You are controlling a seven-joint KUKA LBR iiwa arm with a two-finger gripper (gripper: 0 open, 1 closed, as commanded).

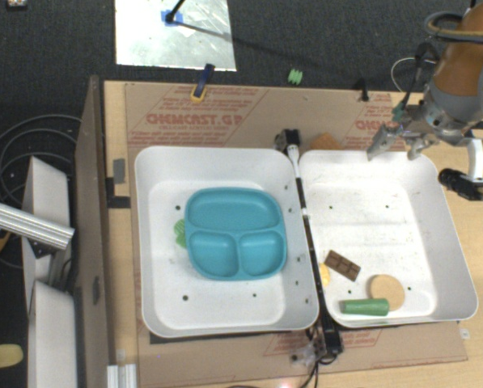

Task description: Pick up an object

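Green cylinder (365,305) lies nearest, at the right bin's (443,217) front edge, touching a tan round disc (388,289); brown chocolate-like bar (342,265) just beside. Gripper (401,141) hangs over the bin's far rim, fingers spread, nothing between them (approach step, by my reading). Next move calls for travel toward the front cluster, then descent. Left bin (156,217) holds a blue divided plate (235,233).

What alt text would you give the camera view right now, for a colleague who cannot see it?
The gripper hangs over the right bin's far edge, holding nothing. At that bin's near end lie a brown bar, a tan disc and a green cylinder. The left bin holds a blue divided tray.
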